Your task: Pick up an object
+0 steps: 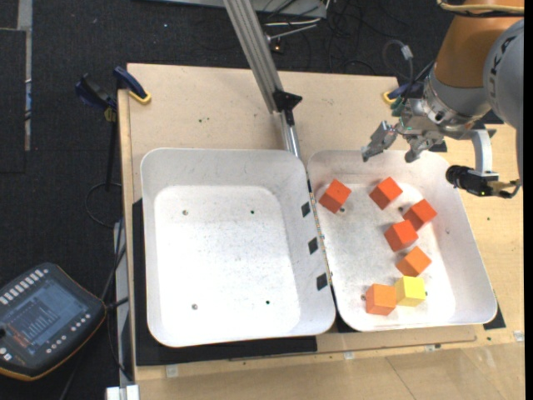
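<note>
Several orange cubes lie in the right bin (466,248): one at its left (335,196), one further right (386,193), then a chain running down the right side (420,213), (401,235), (414,262). At the front, an orange cube (381,298) touches a yellow cube (410,291). My gripper (392,150) hangs over the bin's back edge, above and behind the cubes, open with nothing between its fingers.
The left bin (166,173) sits beside the right one, divided by black clips. A slanted metal pole (258,48) ends at the bins' back junction. Clamps (125,82) grip the board's far left corner. A teach pendant (42,319) lies at the lower left.
</note>
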### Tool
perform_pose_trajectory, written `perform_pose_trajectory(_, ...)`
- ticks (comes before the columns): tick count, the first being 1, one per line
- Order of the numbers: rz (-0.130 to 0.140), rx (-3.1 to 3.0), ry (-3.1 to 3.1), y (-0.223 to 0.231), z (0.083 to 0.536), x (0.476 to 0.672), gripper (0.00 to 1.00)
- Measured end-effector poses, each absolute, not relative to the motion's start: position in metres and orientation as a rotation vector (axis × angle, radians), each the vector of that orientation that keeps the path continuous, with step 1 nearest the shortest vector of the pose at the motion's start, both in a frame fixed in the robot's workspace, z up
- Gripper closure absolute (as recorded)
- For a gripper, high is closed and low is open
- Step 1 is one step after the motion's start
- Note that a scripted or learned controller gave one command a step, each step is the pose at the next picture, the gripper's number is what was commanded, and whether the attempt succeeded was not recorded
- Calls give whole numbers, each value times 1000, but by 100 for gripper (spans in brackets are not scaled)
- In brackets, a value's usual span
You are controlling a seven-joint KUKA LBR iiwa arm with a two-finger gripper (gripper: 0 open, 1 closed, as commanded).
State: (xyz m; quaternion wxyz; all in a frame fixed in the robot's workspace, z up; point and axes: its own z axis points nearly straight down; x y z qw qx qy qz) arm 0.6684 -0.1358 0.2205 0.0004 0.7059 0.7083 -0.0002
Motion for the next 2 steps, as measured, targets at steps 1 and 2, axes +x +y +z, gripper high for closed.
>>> perform_pose_trajectory(1, -2, 2217, 2225, -136, 220, 668, 0)
perform_pose_trajectory(2, -7, 2224, 2225, -135, 157, 664, 0)
